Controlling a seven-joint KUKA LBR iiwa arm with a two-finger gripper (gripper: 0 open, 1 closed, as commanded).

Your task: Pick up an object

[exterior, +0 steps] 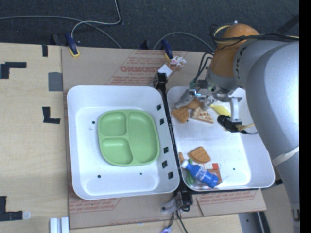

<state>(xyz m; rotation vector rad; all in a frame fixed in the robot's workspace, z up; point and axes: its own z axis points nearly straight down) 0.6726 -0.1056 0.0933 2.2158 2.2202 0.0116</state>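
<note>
Pale wood topped with a sheet of printed brown cardboard [126,72] makes up the surface [29,130], with dark carpet [146,8] beyond it. From where I stand, the tool [188,100] sits low over the far end of the right bin [238,149], tipped down and towards the divide between the two bins. I cannot tell how far open it is, and I see nothing in its grasp. Behind it the smooth grey arm [272,81] bulks in from the right and bends sharply down at the wrist, its orange band [233,45] uppermost.

Just beside the tool lies a brown, toast-like piece [181,114], close to the bin's inner wall. Next to that is a flat, pale triangular wedge [202,114], and a small yellow thing [221,109] lies just past it, under the wrist. Well apart from these, at the near end of the same bin, are a rounded orange-brown piece [198,154], a blue bottle [203,175] on its side, and a red-and-white packet [215,168] touching the bottle.

The left bin [77,106], shallow, white and round-cornered like its neighbour, holds a matte green plate [129,136]. It is a rounded square split into three compartments, lying flat near the middle.
</note>
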